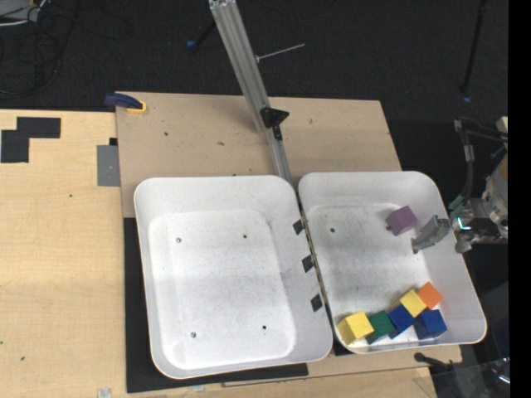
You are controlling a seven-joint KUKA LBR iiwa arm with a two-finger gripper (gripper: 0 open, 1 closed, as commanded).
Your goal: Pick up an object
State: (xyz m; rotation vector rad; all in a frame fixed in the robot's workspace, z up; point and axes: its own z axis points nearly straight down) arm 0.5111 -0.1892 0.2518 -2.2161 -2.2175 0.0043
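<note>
- The gripper hangs over the right edge of the right bin; whether its jaws are open or closed cannot be told, as the view is dim there.
- A purple block lies just left of it, apart.
- Yellow, green, blue, orange and dark blue blocks cluster in the bin's near right corner.
- The left bin adjoins it.
- No writing is legible.
</note>
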